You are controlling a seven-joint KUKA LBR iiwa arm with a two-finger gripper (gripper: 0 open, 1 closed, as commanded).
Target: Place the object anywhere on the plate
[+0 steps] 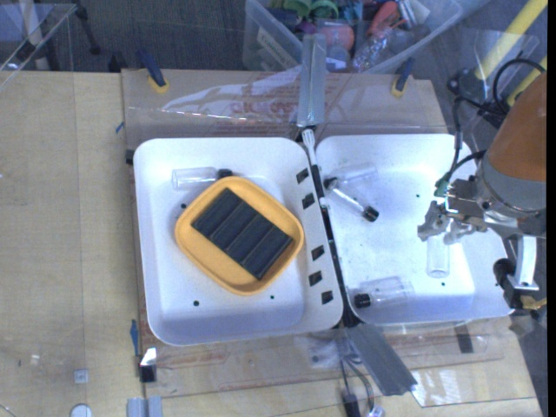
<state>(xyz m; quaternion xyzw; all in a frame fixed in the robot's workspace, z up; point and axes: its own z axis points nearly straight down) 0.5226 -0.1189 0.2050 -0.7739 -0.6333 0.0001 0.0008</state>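
A yellow-orange plate [239,234] with a dark ridged middle lies in the left bin [165,311]. My gripper [440,231] hangs over the right part of the right bin [391,241]. A small clear tube [437,257] points downward from between its fingers, and the gripper is shut on it. The tube's lower end sits just above the bin floor or touches it; I cannot tell which. The plate is far to the left of the gripper, across the divider between the bins.
Other clear tubes lie in the right bin: one with a black tip [356,203], one near the divider [350,179], and one at the front [379,291]. Another clear tube [193,177] rests behind the plate. A box of toys [347,7] stands at the back.
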